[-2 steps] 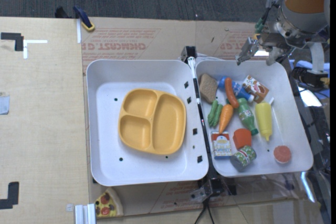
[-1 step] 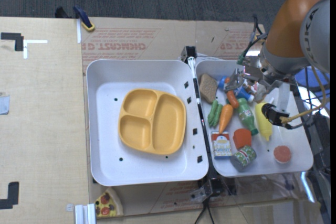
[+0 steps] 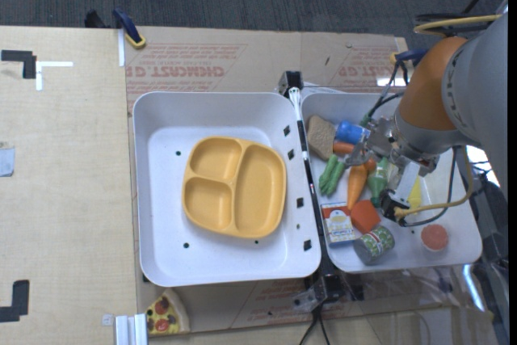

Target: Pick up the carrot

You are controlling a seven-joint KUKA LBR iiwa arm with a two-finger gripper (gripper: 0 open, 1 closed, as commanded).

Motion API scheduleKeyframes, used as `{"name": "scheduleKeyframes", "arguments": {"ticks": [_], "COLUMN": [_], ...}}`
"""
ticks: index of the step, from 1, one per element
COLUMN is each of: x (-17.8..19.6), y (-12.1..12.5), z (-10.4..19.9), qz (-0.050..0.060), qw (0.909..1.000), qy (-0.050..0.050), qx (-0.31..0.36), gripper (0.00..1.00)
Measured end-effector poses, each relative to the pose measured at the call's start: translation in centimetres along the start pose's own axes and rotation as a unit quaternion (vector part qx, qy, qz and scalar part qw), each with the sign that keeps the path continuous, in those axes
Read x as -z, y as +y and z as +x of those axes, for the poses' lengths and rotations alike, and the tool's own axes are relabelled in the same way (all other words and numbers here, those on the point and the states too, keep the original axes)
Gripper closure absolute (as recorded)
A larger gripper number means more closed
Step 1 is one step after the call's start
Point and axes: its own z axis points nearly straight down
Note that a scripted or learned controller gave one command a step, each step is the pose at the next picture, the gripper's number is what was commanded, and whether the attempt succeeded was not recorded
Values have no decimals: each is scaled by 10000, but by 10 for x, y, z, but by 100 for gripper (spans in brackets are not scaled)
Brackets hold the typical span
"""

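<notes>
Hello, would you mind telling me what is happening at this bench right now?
The robot arm is reaching into the right bin, where toy foods lie crowded together. Its gripper is right at the top of the carrot, which lies among green vegetables. The left bin holds a yellow divided plate.

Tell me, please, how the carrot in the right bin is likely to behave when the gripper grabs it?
The carrot looks like a smooth, tapered toy, so it is probably stiff and light, and might slip. Wedged between the green pods and other toys, it seems unlikely to roll.
</notes>
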Motion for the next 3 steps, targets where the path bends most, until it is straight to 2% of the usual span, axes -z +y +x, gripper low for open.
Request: {"name": "scheduleKeyframes", "arguments": {"ticks": [1,2,3], "x": [18,12,-13], "y": [6,3,-5], "z": [-2,-1,6], "qz": [-73,-27,8], "qw": [10000,10000,9840], "qy": [10,0,-5], "qx": [-28,-19,-1783], "gripper": [100,0,0]}}
